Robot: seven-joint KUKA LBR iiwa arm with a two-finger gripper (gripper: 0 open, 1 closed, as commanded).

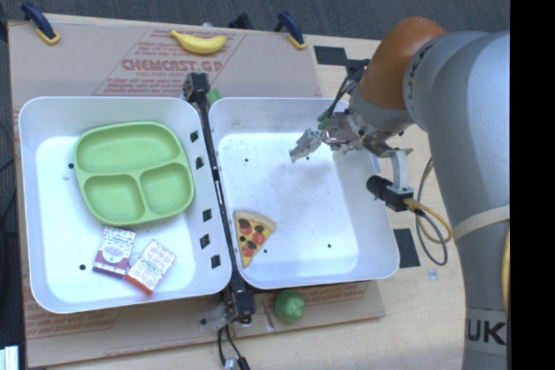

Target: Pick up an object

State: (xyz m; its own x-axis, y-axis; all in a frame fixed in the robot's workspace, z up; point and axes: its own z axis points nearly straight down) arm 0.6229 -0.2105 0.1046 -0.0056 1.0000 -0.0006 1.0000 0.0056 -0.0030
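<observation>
Starting at the left of the frame, you have the left bin holding a green divided plate and, below it, two small snack packets lying side by side; those look light and flat, probably crinkly, so you would have to pinch an edge. Moving right, the right bin has a pizza slice near its lower left corner, close to the centre divider. It looks like a thin, stiff toy, light and likely slick, so take it across its narrow width near the crust end. Further right, the gripper hangs over the upper part of that bin, well apart from the slice. Its fingers seem slightly apart with nothing between them, though the view is too small to be sure.
</observation>
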